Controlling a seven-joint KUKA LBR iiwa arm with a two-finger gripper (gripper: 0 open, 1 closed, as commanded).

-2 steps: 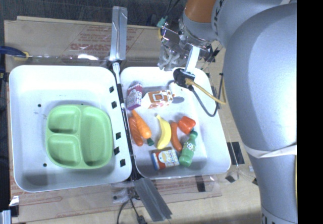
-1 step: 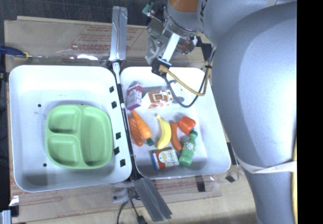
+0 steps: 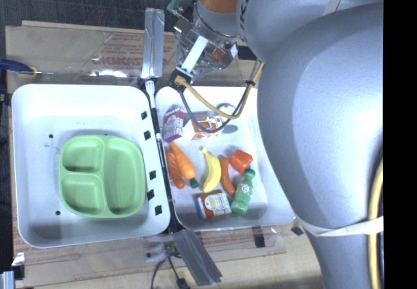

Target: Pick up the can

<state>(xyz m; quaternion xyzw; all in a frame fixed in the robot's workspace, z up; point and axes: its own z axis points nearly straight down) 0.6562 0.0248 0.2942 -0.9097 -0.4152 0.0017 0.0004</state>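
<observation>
Small labelled metal can (image 3: 213, 205) lies on its side at the near end of the right white bin (image 3: 277, 213); gripper (image 3: 195, 66) hovers above the far end, its grip state impossible to tell.

Likely light, rigid, slick; best pinched across its round body; alongside lie a yellow banana (image 3: 210, 171), orange carrot (image 3: 182, 163) and green bottle (image 3: 242, 195); the left white bin (image 3: 32, 112) holds a green divided plastic tray (image 3: 103, 176).

A green tray (image 3: 102, 175) sits in the left bin (image 3: 26, 151). The right bin (image 3: 273, 211) holds a banana (image 3: 210, 171), carrots (image 3: 180, 164), a green bottle (image 3: 242, 195) and a red pepper (image 3: 240, 160).
</observation>
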